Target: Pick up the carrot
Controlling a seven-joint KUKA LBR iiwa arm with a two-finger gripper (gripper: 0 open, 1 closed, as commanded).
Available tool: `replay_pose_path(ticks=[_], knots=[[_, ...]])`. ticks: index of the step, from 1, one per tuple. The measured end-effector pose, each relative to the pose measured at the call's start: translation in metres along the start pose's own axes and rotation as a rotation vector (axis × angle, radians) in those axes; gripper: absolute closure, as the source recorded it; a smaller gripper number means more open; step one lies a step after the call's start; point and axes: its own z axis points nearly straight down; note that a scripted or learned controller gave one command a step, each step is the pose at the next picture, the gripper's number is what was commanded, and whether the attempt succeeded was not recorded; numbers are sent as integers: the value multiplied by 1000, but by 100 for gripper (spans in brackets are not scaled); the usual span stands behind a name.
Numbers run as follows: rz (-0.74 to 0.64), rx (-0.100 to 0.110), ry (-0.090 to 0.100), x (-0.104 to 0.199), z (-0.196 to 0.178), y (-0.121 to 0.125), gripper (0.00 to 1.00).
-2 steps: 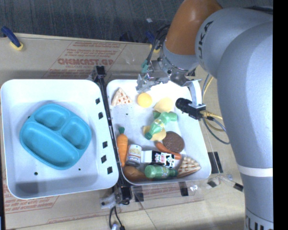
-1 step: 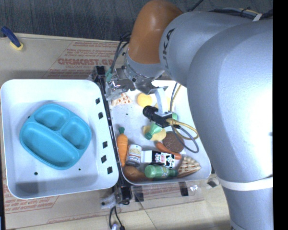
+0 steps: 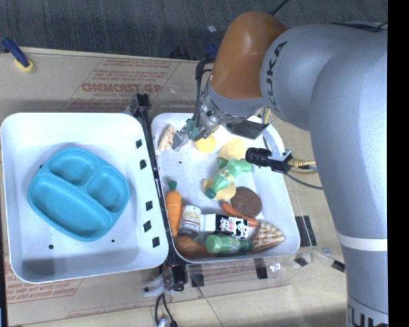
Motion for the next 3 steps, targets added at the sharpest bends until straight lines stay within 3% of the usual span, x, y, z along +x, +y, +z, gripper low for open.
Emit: replay_pose_path(ticks=[1, 2, 3], knots=[[239, -6, -2, -47, -35, 13, 100], [840, 4, 6, -68, 8, -26, 100], [143, 0, 4, -83, 102, -67, 100]])
